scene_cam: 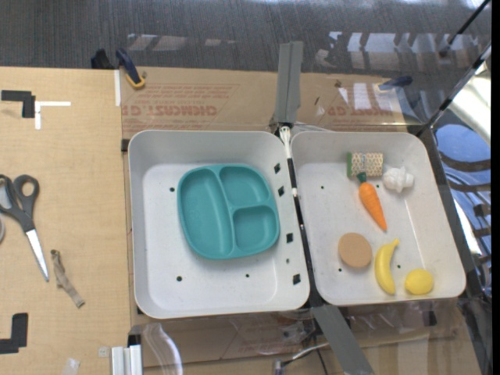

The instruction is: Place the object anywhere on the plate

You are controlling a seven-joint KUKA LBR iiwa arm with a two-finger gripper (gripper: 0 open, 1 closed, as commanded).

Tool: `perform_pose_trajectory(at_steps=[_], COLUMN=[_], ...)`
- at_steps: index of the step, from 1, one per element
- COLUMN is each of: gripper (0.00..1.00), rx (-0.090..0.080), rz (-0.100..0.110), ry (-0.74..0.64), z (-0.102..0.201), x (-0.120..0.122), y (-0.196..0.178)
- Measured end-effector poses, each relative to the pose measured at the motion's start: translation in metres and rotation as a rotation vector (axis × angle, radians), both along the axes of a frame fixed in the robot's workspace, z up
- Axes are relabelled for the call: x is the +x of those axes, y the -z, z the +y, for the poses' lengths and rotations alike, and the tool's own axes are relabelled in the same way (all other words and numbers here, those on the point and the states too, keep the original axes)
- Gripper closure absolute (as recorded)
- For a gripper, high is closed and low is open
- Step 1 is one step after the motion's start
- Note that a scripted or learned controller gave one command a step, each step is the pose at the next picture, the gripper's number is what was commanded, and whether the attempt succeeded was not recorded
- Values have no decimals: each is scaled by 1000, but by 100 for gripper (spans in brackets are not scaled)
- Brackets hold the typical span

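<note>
Over to the left shallow white bin [152,233]: sitting at its middle, a teal three-compartment plastic plate [205,209], nothing on it yet

Across to the right shallow white bin [328,280], touching the first along the shared edge, and holding six candidates, all well apart from the plate

Near the far edge, a speckled beige block [366,162], with a lumpy white piece [397,180] just beside it toward the right edge

Just below the block, an orange toy carrot [373,204], lying at a slant, leafy end touching or almost touching the block

Toward the near edge, a flat round tan disc [355,250], then a yellow toy banana [385,266] just beside it, then a yellow toy lemon [419,282] tucked in the near right corner

Cannot tell which of them counts as the object

Out on the brown bench [62,155], by its left edge, grey-handled metal scissors [23,217]

Cannot tell the end effector's state
</note>
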State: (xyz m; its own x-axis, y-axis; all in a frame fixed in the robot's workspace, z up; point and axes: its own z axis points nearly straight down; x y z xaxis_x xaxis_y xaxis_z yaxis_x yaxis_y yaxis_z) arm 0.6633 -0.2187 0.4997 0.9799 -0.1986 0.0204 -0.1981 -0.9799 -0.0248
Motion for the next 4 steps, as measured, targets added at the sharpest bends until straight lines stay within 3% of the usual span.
perform_pose_trajectory(at_steps=[4], gripper=[100], rx=[41], rz=[-35], ry=[17], z=[-2], x=[7], y=[-28])
